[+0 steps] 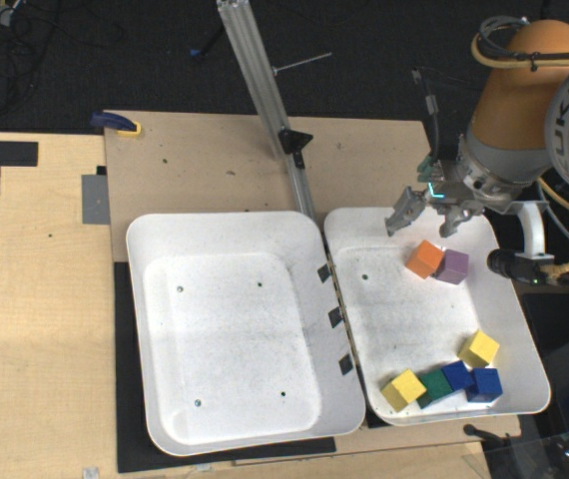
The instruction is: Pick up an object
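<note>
Orange block (425, 259) and purple block (453, 266) side by side and touching, just below the pincer (426, 216) on the floor of the right bin (369, 312). Both free of the fingers, nothing between them. Pincer open, two grey fingers (402, 213) splayed apart, tips pointing down and toward the bin's far edge, poised a little above and behind the orange block. Wrist tilted, grey housing just right of the pincer, orange band (524, 86) above and behind it, arm body reaching in from that same side.

Well below the pincer, at the bin's near right corner: a second yellow block (482, 348) alone, then a tight cluster of yellow block (402, 389), green block (432, 384) and two blue blocks (472, 380), pressed close to the rim. Between the orange pair and that cluster, bare white floor. Left of the pincer, more bare floor up to the black clips (333, 315) where the two bins meet.

Beyond the clips, further left of the pincer, the left bin (165, 267) with bare white floor. Behind and left of the pincer, a slanted metal rail (263, 88) rising from the bench (205, 163) near the bins' shared far corner.
</note>
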`<state>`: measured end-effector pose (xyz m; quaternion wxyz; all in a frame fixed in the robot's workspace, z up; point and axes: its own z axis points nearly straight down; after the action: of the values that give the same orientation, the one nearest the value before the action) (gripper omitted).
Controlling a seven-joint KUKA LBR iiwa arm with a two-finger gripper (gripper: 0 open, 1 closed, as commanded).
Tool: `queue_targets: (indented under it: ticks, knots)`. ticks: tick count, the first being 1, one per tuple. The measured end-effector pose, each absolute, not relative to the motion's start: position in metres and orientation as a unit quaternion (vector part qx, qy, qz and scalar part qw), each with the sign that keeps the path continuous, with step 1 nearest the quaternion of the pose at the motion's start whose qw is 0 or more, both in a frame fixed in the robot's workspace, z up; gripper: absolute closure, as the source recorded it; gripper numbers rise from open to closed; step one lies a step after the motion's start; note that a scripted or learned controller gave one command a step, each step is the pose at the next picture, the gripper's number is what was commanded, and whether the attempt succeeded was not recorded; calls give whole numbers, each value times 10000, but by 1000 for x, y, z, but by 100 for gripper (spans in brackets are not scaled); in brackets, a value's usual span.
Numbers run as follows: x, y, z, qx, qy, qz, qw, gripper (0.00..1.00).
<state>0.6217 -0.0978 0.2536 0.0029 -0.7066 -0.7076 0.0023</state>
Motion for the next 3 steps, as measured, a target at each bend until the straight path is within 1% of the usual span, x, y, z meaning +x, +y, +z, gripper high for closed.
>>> queue_targets:
  ticks: [1,2,3]
  knots:
    - [622,-98,256,-7067,-7075,8,13,0]
    - [619,-101,211,-7067,-7075,27,31,0]
    - [617,-99,167,-7071,-7071,26,33,0]
